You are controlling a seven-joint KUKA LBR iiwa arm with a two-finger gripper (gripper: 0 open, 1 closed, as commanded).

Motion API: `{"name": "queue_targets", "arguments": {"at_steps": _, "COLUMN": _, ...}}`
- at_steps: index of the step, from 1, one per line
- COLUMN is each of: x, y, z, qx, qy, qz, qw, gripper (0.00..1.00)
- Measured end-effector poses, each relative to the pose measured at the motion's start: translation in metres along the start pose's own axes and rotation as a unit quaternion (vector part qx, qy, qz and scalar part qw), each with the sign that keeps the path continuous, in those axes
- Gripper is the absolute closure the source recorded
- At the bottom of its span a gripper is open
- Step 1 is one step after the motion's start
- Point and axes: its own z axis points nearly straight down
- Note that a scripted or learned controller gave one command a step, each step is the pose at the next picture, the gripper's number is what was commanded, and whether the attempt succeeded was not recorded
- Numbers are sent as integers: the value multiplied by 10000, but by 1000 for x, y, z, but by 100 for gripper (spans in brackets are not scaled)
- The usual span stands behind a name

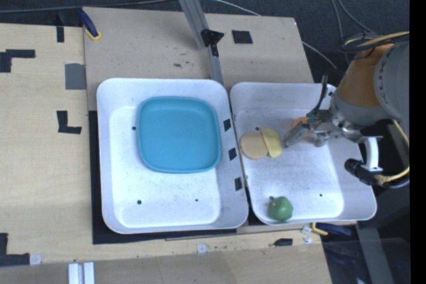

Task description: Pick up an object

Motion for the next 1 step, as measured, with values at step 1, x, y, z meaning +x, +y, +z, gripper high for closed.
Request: {"name": "queue_targets", "arguments": {"at_steps": 1, "x": -1, "y": 1, "z": -12, "qx": -13, "qy": -6, "qz": -1, "qw": 10000, "gripper": 100}}
